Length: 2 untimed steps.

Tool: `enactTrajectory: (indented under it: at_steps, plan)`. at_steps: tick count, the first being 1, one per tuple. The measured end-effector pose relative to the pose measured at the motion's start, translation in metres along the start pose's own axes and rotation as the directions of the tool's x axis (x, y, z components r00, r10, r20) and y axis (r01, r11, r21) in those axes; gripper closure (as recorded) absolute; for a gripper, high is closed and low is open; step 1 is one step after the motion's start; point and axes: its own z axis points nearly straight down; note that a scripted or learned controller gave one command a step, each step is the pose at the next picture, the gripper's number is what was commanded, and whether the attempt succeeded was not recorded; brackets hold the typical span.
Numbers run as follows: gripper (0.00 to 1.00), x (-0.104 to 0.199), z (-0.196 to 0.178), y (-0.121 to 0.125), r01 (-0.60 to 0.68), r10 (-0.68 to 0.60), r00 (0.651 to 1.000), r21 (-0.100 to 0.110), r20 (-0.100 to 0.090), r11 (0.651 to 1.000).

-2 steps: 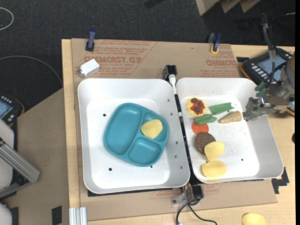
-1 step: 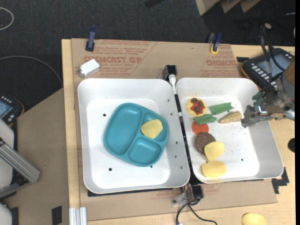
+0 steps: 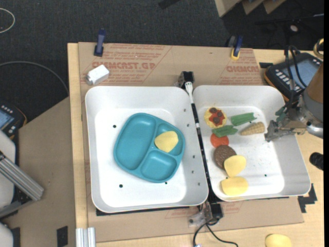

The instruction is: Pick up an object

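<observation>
Just left of fingers (image 3: pixel 274 131), prob. not touching: cone-shaped toy (image 3: pixel 253 129).

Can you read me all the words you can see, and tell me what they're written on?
"CAMCAST" or close to it, in big faded red letters on the cardboard sheet behind the left bin; the letters are blurry, so I am not sure.
Smaller red lines above and below it: too blurred to read.
The same red print, behind the right bin: too faint to read.
The blue plate and the toy food carry no words.
</observation>
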Motion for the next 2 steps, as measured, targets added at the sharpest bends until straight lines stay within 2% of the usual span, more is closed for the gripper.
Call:
enactTrajectory:
  at_steps: [1, 2]
  plan:
    - [1.0, 0.003, -0.006, -0.041, 0.002, -0.002, 1.0, 0.001, -0.002, 1.0]
    - [1.0, -0.056, 0.064, -0.041, 0.0, 0.0, 1.0, 0.002, -0.002, 1.0]
